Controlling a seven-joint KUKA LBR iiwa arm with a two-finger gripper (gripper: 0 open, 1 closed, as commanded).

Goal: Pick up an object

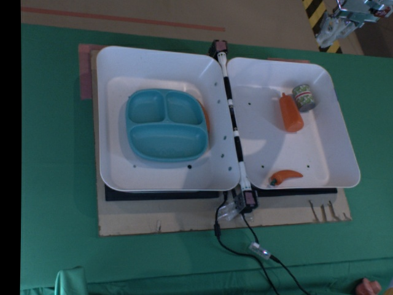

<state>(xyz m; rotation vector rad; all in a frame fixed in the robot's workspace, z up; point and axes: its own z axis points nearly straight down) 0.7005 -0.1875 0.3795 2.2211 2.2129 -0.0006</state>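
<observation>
Risk: the orange bottle (pixel 291 114) lies touching the patterned can (pixel 304 97), so a descent there could, I judge, nudge both and close on neither.
Other risk: the small orange pepper (pixel 285 177) lies low near the right bin's (pixel 344 158) near edge; it may slip.
Gripper (pixel 353 8): beyond the surface's far right corner, well apart from all three; I cannot tell its state.

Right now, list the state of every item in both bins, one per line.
teal divided plate: flat, right side up, in the left bin.
orange bottle: lying on its side, right bin.
small can: tipped over, beside the bottle's top.
orange pepper: lying flat near the front edge.
gripper: raised beyond the bins.
</observation>
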